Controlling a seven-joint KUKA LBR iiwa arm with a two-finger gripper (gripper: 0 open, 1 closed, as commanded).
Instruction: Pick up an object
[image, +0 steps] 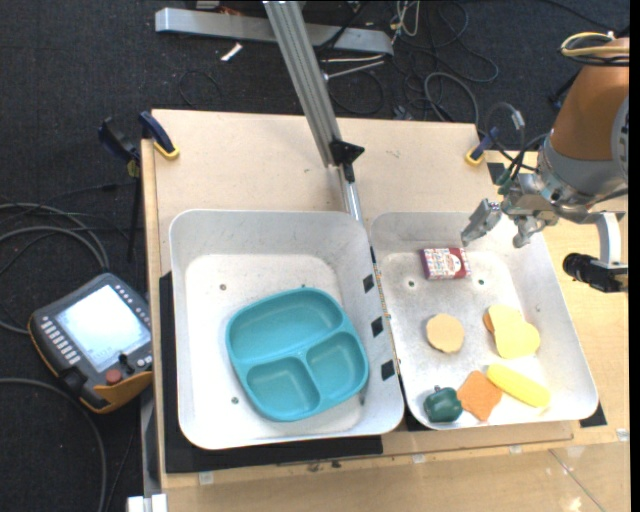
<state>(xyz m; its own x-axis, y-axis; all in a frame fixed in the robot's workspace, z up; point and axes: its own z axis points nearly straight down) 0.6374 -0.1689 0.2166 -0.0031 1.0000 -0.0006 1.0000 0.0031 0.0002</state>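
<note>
Nearest edge, right bin: shallow white tray, rounded corners, speckled matte floor. Along its near rim sit a dark green lumpy piece, shape like a small pepper, just beside an orange wedge with flat faces, and a yellow elongated piece, smooth, lying tilted and touching or almost touching the orange wedge. Further in: a tan round disc, flat, cookie-like, alone mid-bin; to its right a pale yellow rounded slab overlapping a small orange bit behind it. Further back still, a small red-and-white printed packet, rectangular, lying flat near the bin's far wall.

Left bin: same white tray, holding a teal plastic divided plate, three compartments, glossy, rounded rectangle, sitting skewed.

Both bins rest on a light wooden worktop.

Gripper: grey metal, hovering over the far right corner of the right bin, above and right of the packet, not touching any item. Fingers spread wide apart, nothing between them. Orange band of the arm above it at far right.

Far side: slanted aluminium pole, cables on dark carpet.
</note>
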